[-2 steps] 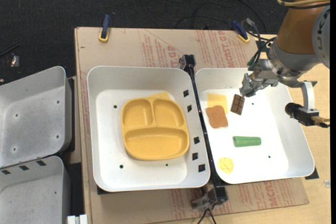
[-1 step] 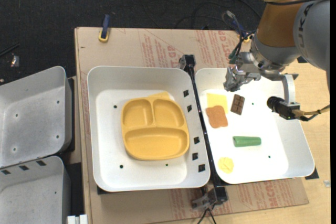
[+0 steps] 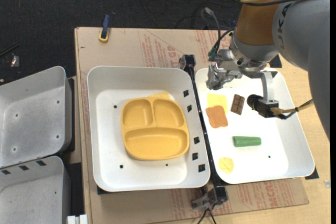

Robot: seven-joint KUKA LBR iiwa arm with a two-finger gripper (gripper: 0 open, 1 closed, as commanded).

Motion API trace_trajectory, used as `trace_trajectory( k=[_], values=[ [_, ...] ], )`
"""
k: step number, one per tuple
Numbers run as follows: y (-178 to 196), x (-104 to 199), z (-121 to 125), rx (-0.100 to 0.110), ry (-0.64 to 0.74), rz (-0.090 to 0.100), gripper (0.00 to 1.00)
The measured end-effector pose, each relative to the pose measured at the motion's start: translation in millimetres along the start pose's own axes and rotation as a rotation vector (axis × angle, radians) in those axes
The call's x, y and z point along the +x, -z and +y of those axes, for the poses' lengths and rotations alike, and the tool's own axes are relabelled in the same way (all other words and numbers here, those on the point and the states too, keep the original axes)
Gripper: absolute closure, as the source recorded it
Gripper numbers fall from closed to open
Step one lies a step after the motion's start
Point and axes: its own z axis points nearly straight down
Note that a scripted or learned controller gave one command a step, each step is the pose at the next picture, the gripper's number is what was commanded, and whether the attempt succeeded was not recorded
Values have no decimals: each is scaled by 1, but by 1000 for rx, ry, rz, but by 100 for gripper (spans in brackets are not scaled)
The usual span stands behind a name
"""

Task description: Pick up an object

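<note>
Counter [image 3: 136, 42]: brown board surface, carrying two shallow white bins side by side.

Arm [image 3: 294, 13]: we note it reaching in from the right, grey body with an orange band, wrist hanging over the upper left corner of the right bin [image 3: 299, 157].

Left bin [image 3: 100, 113]: holds a yellow divided tray [image 3: 155, 128], lying flat near its middle.

Right bin, items by size as we read them: a green cylinder [image 3: 247, 141] lying on its side near the centre; an orange flat piece [image 3: 217, 116] toward the left wall; a pale yellow square [image 3: 216, 99] just above it, touching or nearly so; a brown bar [image 3: 238, 104] just right of those two; a small yellow lump [image 3: 226, 164] near the bottom left.

Pincer [image 3: 216, 78]: low over the bin's upper left, just above the pale yellow square. We cannot tell whether it is released or clenched, and we see no item in it.

A small blue-and-yellow clamp [image 3: 104, 29] sits at the counter's far left edge.
</note>
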Motion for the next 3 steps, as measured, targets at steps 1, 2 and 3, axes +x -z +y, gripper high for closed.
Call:
trace_trajectory(
  k=[1,2,3],
  values=[
    [2,42,15,-2,-3,0,100],
    [-15,89,28,-1,-3,-1,100],
    [-2,108,38,-2,-4,0,100]
  ],
)
